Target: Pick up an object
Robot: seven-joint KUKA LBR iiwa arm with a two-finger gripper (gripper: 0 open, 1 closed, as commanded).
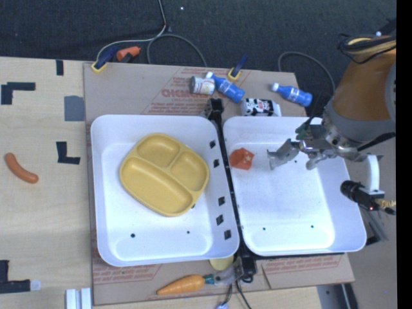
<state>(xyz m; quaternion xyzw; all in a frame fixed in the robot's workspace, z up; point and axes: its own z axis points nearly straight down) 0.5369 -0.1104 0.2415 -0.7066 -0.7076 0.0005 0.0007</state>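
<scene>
A small red-orange block [241, 158] lies in the right bin [293, 237], near its far left corner. My gripper [297, 159] hangs over the same bin, to the right of the block and apart from it. It is open, its two grey fingers [279, 154] spread wide with nothing between them. The grey arm with its orange band comes in from the right edge of the view.
A yellow divided plate [165, 172] fills much of the left bin [109, 237]. Behind the bins lie two blue bottles [230, 89] [293, 94] and a black-and-white item [261, 107]. A carrot [182, 284] lies in front; a sausage [20, 168] sits far left.
</scene>
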